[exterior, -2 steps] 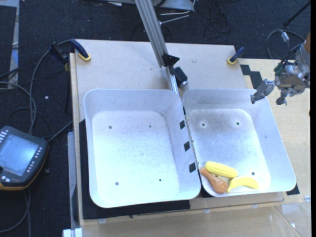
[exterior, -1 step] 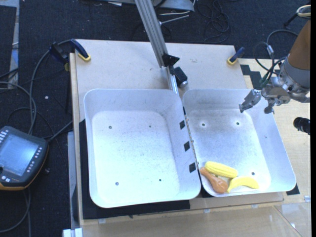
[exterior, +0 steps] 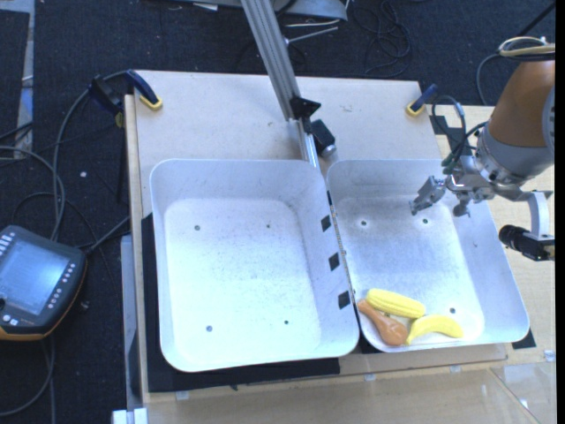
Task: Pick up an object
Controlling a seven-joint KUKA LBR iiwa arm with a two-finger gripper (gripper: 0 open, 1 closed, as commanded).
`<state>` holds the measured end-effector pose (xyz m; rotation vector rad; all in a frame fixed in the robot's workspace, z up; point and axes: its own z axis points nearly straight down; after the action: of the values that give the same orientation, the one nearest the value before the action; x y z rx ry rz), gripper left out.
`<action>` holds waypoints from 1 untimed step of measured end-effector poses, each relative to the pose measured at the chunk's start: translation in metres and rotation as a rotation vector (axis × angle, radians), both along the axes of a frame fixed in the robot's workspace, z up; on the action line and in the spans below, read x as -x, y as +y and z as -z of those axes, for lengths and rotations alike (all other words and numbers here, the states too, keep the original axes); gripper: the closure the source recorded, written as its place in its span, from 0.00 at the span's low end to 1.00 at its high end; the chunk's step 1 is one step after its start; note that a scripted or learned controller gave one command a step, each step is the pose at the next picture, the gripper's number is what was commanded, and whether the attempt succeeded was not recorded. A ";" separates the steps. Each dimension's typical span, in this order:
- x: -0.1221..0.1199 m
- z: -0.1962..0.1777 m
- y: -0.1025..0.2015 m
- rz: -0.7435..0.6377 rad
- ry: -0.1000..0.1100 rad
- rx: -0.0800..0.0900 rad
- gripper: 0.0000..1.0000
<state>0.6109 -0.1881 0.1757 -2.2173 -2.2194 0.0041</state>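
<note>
we read no writing anywhere. the gripper [exterior: 439, 198] hangs over the right bin [exterior: 494, 263], jaws apart, gripping nothing. near its front edge lie a corn cob [exterior: 395, 303], banana [exterior: 435, 328] and orange piece [exterior: 385, 323].

Arm [exterior: 521, 122]: grey casing, orange band above the wrist. Tool [exterior: 439, 197]: small, metallic grey. Black cables alongside the wrist.

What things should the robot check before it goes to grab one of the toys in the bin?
1. Toys in sight: yellow corn, banana and orange piece lie in the right bin near its front edge: ok.
2. Tool over the same bin: ok.
3. Tool above a toy: not ok, it hangs near the back.
4. Toys spaced apart: not ok, they are bunched together.
5. Tool fingers ready: cannot tell.
</note>
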 end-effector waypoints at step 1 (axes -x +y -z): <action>0.010 0.059 -0.001 0.001 0.000 0.000 0.00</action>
<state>0.6011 -0.1887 0.1172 -2.2182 -2.2181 0.0046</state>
